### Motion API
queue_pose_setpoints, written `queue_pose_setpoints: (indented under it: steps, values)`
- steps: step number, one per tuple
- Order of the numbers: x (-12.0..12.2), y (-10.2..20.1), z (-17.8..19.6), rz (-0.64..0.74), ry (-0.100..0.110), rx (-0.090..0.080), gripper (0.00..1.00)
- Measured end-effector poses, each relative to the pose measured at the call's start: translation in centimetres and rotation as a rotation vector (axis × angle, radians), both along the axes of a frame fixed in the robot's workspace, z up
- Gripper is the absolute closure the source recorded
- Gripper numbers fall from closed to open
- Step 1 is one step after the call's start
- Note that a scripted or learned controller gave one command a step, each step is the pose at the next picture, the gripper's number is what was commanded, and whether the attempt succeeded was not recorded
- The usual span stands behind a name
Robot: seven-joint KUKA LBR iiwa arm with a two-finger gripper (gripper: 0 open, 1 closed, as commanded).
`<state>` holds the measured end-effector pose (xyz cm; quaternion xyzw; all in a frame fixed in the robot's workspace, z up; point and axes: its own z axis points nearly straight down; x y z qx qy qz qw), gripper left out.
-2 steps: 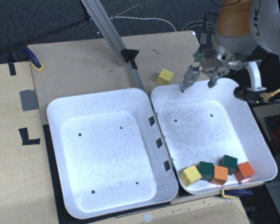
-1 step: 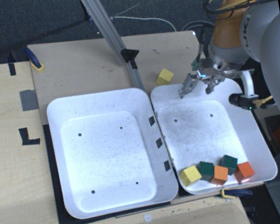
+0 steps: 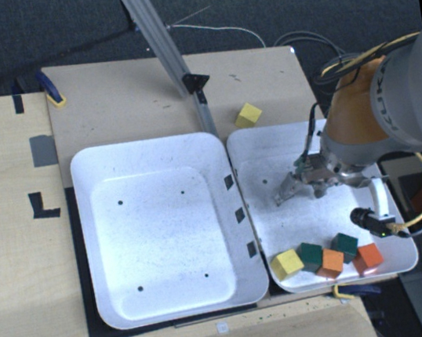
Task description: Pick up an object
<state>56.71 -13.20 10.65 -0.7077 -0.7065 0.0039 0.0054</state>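
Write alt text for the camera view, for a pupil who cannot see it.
A grey arm's gripper hangs over the right bin, away from five blocks clustered at its near edge: yellow, two green, two orange. Another yellow block lies on the bench behind the bins.

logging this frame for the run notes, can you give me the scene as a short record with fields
arm: grey with orange band, reaching in from the right over the right bin
hand: low over the bare middle of the right bin, nothing seen between its fingers
blocks in right bin: yellow block, two green blocks, two orange blocks, clustered along the near edge
left bin: white, beside the right bin
outside bins: yellow cube on the bench behind the right bin
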Motion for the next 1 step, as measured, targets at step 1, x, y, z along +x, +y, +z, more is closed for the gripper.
queue_pose_setpoints:
  steps: [1]
  values:
    - [0.43, 0.03, 0.35, 0.002, -0.011, -0.001, 0.00]
